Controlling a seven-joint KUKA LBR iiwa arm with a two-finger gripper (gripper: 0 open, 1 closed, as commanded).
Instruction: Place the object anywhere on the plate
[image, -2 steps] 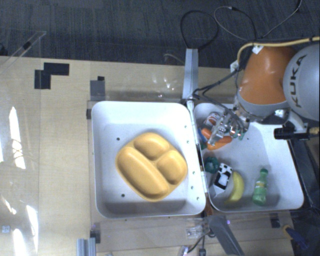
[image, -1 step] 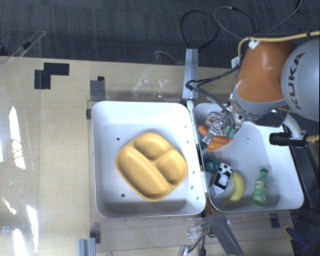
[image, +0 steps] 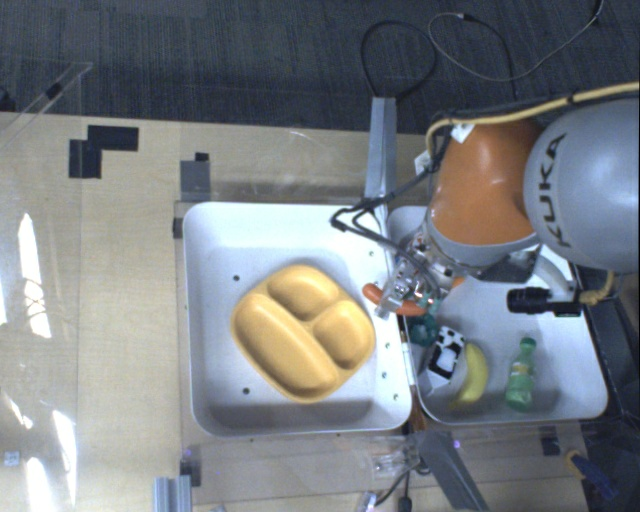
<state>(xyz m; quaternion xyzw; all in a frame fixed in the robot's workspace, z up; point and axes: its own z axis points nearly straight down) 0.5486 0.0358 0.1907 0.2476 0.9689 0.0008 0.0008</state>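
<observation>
The yellow plate (image: 303, 330), with three compartments, lies in the left bin (image: 215, 300). My gripper (image: 400, 292) hangs over the wall between the two bins, just right of the plate's right edge. It is shut on a small orange object (image: 372, 293), whose rounded end sticks out to the left of the fingers. The rest of that object is hidden under the gripper.
The right bin (image: 575, 400) holds a banana (image: 474, 374), a green bottle (image: 520, 375), a black-and-white item (image: 446, 353) and a small teal piece (image: 421, 330). The arm's orange band and grey body cover that bin's back part. A black cable loops over the left bin's back right corner.
</observation>
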